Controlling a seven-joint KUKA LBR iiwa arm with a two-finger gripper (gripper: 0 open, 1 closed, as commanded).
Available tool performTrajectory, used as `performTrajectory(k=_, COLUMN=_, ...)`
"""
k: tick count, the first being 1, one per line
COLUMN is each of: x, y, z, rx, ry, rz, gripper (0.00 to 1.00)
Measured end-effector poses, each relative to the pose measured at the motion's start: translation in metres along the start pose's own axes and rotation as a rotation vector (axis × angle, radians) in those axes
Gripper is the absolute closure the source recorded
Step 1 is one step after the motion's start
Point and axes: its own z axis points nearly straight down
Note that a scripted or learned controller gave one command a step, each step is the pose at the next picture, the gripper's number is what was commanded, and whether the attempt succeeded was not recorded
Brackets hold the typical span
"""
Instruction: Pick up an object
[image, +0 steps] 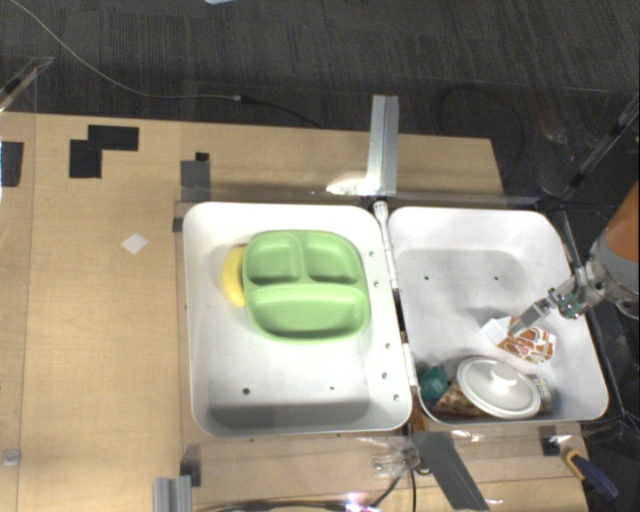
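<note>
L bin (215, 390): green divided plate (304, 283) lying over a yellow item, maybe a banana (232, 277). R bin (450, 240): teal obj (434, 381), white lid (498, 388), orange-white packet (526, 343) near front. Gripper (530, 315) touching packet's upper edge; open or shut: can't tell.
</note>
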Motion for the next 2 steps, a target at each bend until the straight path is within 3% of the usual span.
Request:
performTrajectory(k=1, x=0.008, y=-0.013, z=0.028, rx=0.0, ry=0.002, rz=-0.216, gripper=0.0)
performTrajectory(k=2, x=-0.009, y=0.018, z=-0.033, rx=-0.002, ry=-0.001, rz=-0.455, gripper=0.0)
